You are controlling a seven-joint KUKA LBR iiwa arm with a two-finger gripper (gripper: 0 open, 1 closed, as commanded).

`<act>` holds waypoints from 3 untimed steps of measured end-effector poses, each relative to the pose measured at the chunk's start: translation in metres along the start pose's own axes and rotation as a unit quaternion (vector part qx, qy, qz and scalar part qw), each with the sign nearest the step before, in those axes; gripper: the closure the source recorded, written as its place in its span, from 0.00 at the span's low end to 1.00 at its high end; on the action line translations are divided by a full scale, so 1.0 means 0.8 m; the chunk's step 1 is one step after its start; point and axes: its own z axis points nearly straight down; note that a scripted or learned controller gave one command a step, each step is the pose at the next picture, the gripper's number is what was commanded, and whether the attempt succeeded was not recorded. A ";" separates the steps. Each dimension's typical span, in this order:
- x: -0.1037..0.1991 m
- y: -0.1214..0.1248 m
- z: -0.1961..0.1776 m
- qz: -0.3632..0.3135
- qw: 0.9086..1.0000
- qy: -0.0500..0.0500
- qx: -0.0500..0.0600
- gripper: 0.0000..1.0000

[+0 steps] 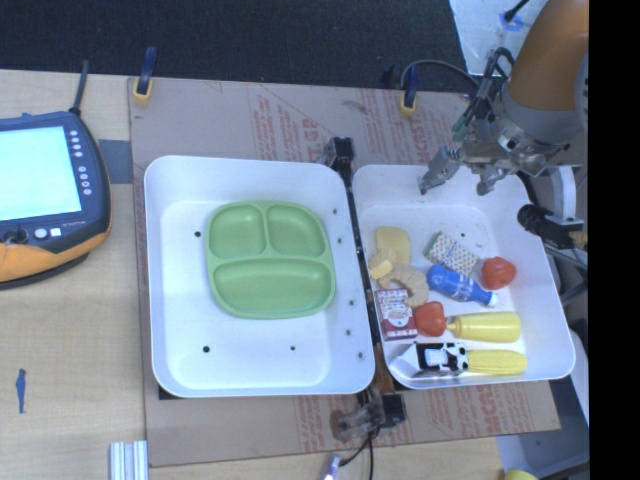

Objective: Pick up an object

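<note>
Because the pickable items are heaped in the right bin (560,313), the lower right of the frame is the work zone: corn cob (497,362), yellow bottle (487,326), blue bottle (458,284) and red tomato (498,271) lie close together. The left bin (170,268) bears a green divided plate (270,260), probably a drop site. Farther up, the gripper (464,176) hangs above the right bin's upper edge, fingers spread wide, nothing between them.

Red print on cardboard sheet (250,123) under bins: too blurred, perhaps repeated logo; nothing legible.
</note>
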 end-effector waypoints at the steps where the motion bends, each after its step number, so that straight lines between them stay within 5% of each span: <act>1: -0.021 -0.078 0.160 0.000 1.000 -0.001 0.000 0.00; 2: -0.013 -0.118 0.170 -0.001 1.000 -0.001 -0.002 0.00; 3: -0.014 -0.118 0.158 -0.002 1.000 -0.002 -0.001 1.00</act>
